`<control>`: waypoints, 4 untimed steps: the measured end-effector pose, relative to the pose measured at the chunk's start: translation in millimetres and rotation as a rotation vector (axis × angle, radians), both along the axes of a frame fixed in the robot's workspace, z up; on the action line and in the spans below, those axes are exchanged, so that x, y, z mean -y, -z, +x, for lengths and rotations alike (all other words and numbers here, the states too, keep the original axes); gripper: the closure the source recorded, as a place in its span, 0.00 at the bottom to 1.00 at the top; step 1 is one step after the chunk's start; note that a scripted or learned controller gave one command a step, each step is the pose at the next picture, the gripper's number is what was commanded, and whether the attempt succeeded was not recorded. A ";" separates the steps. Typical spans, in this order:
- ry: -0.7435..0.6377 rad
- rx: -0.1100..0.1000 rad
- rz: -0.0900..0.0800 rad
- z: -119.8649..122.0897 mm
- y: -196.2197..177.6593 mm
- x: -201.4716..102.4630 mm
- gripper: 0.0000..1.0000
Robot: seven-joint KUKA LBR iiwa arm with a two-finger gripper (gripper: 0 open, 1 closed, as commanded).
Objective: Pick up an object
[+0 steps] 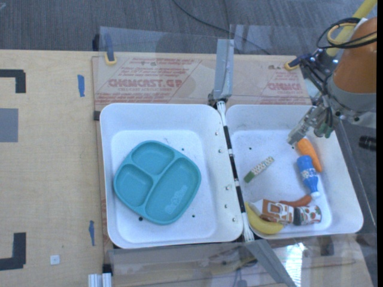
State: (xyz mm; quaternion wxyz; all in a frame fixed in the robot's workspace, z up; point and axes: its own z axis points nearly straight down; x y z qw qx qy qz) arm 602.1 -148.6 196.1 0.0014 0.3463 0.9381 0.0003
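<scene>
My gripper (312, 133) hangs over the back right part of the right bin (263, 130), its fingers apart with nothing between them. Just below its tips lies an orange carrot-like piece (310, 153). A blue and white bottle (308, 178) lies beside the carrot, toward the front. A small green and white bar (259, 168) rests near the bin's middle. At the front of the bin lie a yellow banana (262, 221) and a red and white carton (294, 213), touching each other.
The left bin (119, 121) holds a teal divided plate (157, 182). A divider (230, 172) runs between the two bins. The arm's orange band (356, 70) and dark cables stand over the bench's back right corner. Cardboard sheets lie behind the bins.
</scene>
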 end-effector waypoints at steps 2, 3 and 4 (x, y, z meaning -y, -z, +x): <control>-0.278 0.001 -0.002 5.6 8.3 52.1 1.00; -0.277 0.002 -0.002 5.7 8.2 52.2 0.00; -0.346 0.003 -0.004 52.5 107.2 75.1 0.00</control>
